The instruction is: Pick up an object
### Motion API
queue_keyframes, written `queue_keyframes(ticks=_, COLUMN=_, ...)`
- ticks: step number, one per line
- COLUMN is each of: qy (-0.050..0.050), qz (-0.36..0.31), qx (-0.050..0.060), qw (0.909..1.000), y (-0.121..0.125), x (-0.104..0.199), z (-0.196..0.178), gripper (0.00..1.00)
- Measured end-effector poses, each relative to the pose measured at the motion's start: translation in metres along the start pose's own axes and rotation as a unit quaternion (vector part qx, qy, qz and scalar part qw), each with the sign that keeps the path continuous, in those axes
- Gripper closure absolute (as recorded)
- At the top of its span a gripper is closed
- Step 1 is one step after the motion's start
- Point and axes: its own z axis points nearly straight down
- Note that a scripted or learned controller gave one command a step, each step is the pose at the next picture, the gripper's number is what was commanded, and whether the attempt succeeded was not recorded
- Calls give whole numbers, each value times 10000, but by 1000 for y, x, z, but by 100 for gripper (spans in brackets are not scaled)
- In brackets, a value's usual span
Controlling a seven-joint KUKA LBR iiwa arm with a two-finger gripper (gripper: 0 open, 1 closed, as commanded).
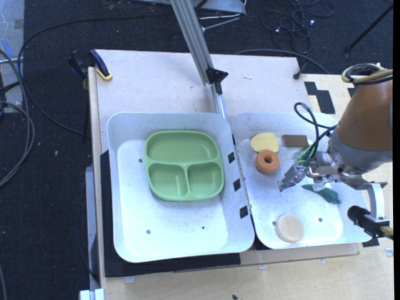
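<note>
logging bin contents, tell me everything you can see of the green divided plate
The green divided plate is pale green, looks like matte plastic, with rounded corners and three compartments: one long one along the far side, two smaller ones nearer the camera. It lies flat, right side up, in the left bin, toward its far half, turned slightly. It touches just the bin floor.

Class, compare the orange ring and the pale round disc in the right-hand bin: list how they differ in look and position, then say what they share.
The orange ring has a hole through its middle; the pale disc is solid. The ring is bright orange, the disc a beige tan. The ring lies toward the bin's far side, touching a yellow piece; the disc lies alone near the front edge. The disc looks somewhat wider. Both are round, lie flat and share the right bin.
</note>
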Motion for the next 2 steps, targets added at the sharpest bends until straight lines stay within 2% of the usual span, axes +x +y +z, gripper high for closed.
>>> queue_keyframes(ticks=1, qy=-9, qz=-16, qx=-68, qw=10000, y=3, x=0, z=-7, gripper=0)
queue_keyframes(ticks=2, qy=-6, qz=-4, qx=-50, qw=10000, y=4, x=-2, z=56, gripper=0)
